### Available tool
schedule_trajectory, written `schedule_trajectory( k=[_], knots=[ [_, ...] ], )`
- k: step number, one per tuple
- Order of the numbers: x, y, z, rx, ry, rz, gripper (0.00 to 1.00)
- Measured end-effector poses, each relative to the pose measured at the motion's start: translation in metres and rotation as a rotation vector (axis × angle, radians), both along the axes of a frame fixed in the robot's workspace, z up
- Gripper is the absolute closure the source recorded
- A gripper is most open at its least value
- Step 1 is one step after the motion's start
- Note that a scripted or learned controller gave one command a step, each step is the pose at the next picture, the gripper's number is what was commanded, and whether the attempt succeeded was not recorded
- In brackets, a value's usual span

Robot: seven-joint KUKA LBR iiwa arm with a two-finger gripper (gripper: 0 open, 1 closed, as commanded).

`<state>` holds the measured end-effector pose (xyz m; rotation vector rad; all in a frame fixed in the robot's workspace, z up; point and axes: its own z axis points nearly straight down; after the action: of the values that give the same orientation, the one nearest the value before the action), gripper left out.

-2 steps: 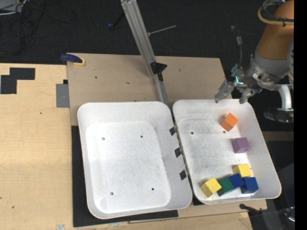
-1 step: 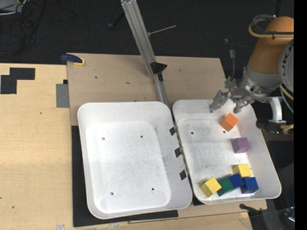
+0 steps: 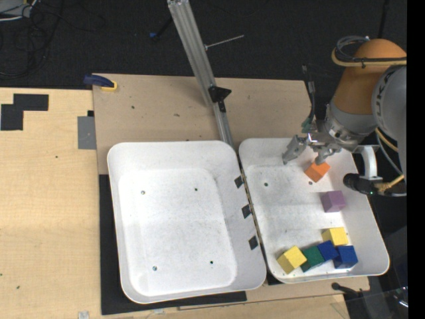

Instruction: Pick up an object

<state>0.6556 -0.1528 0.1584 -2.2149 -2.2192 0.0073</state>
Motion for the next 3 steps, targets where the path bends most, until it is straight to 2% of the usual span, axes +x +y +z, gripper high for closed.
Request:
schedule_trajectory(
  k=[1,2,3],
  knots=[
    [-0.006,0.000,-0.045,0.000,0.000,-0.002,0.00],
    [-0.004,-0.001,-0.032,0.000,-0.005,-0.004,1.00],
    [-0.011,-0.005,0.027,-0.002,-0.012,-0.007,1.00]
  ],
)
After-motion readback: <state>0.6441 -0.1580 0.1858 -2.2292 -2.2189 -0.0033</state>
